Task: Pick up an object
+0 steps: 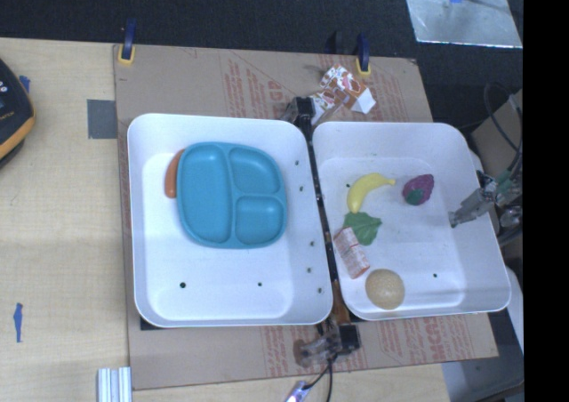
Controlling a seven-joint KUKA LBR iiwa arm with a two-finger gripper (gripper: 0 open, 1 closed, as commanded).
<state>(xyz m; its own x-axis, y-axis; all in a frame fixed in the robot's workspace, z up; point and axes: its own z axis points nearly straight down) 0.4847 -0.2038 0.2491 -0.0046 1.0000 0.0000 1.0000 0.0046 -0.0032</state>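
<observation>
No object lifted yet — every candidate lies loose in the right bin [462, 277]. Yellow banana [368, 188], smooth and curved, near the bin's middle; just right of it a dark purple lumpy fruit [419, 188], possibly a plum or fig. Below the banana, a green leafy piece [364, 228], crinkled at the edges, touching a small printed packet [352, 252] that lies against the bin's left wall. A tan, matte round item [385, 288] sits near the front.

End effector [469, 210] hangs at the right bin's right edge, well apart from all items; nothing between its tips, but whether they are spread or pressed together I cannot tell at this size. Judgement: approach stage only; descent, grasp and lift all remain.

Left bin [222, 298] holds a blue compartment tray [233, 194] — glossy plastic — with an orange sausage-shaped item [171, 174] tucked at its left side. Both bins rest on brown cardboard over the wooden bench [53, 240].
</observation>
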